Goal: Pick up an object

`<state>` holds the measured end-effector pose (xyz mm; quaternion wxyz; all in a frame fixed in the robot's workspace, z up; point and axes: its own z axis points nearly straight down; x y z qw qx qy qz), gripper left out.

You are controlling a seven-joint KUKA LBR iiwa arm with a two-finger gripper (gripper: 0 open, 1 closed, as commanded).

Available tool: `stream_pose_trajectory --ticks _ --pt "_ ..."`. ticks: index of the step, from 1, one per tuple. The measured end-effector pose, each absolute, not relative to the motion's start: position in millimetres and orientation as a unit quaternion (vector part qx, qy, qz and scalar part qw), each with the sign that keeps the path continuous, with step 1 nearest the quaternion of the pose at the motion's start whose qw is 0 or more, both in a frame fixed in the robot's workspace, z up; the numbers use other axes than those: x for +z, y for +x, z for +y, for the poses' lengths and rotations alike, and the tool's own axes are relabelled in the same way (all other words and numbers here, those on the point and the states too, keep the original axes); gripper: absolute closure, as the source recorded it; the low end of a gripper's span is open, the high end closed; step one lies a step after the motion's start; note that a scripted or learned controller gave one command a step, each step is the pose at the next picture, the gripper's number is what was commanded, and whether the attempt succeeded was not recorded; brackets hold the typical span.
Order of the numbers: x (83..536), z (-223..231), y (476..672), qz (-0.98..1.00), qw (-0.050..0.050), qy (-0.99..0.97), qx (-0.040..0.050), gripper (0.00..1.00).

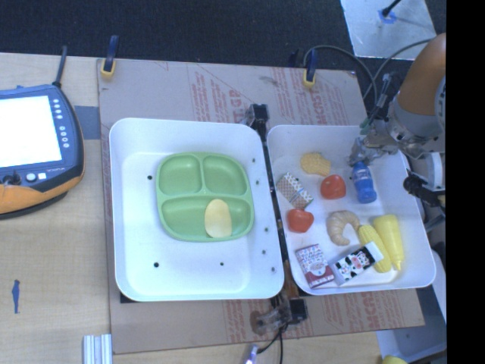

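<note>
A: Camera view, gripper [365,152] where?
B: Right bin [421,279], near its far edge, right above the blue bottle [364,185]. Fingers, can't tell.
A: Other stuff?
B: Red tomato [332,186] just left of the bottle. Left bin [132,279] has a green tray [182,180], yellow egg-shaped piece [218,218] in its near compartment.

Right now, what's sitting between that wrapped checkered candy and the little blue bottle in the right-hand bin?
In the camera view, a red tomato-like toy lies between the checkered candy and the blue bottle. A yellowish lumpy piece sits just above that line.
</note>
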<state>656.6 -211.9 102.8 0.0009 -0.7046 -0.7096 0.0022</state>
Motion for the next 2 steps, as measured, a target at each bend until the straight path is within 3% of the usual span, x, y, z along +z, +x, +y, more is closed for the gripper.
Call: stream_pose_trajectory --ticks 1,2 --pt "175.1 -183.3 584.5 -0.709 0.0 -0.706 0.0011 1.0" --pt "229.9 -95.9 575.1 -0.71 0.0 -0.705 0.0013 1.0"
